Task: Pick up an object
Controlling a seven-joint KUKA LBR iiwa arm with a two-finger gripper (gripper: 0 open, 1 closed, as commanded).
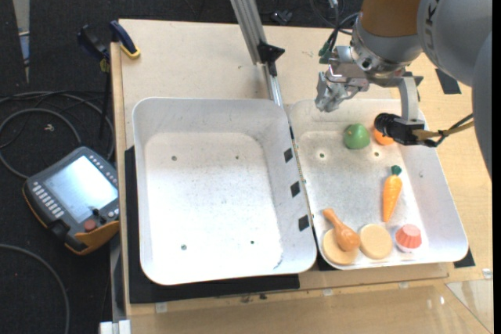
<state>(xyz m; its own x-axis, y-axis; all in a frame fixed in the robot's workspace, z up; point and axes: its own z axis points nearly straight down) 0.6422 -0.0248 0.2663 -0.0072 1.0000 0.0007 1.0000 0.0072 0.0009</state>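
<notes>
Gripper [330, 99] poised over the right bin's [438, 192] far-left corner, fingers slightly apart, holding nothing. Just right of it, inside that bin: green ball [356, 136], orange [383, 135], carrot [391, 195]. Along the near rim: drumstick [341, 228], biscuit [376, 241], cupcake [408, 236]. Left bin [203, 184] wide open. No readable writing.

— What's on the surface [196, 59]?
— Two shallow white bins side by side: the left bin [149, 129] and the right bin [446, 223]. A clamp [117, 39] grips the far left corner.
</notes>
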